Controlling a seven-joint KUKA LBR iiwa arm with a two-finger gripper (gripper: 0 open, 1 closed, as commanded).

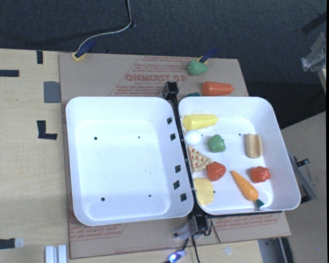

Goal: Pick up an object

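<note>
Two shallow white bins sit side by side on a brown cardboard sheet (142,75) in the middle of the frame. The left bin (77,147) shows bare white floor with a few dark dots. The things to pick from are all to the right of centre, most of them in the right bin (277,130). Along its left wall, from top to bottom, lie a yellow oblong piece (199,121), a small white ball (192,138) touching its lower end, a tan lattice wedge (198,159) and a pale yellow lump (203,191). Nearer the bin's middle are a green lump (216,143) and a red round piece (215,171) just beside the wedge. Toward the right wall lie a tan bread roll (253,146) and a second red piece (259,174), with an orange carrot (245,185) slanting down to the bin's lower right. Two more items rest outside on the cardboard above the right bin: a green piece (197,67) and a red-orange oblong piece (216,89). A pale cable (123,29) runs down from the top edge to a yellow clip (83,49) at the cardboard's upper left corner.
</note>
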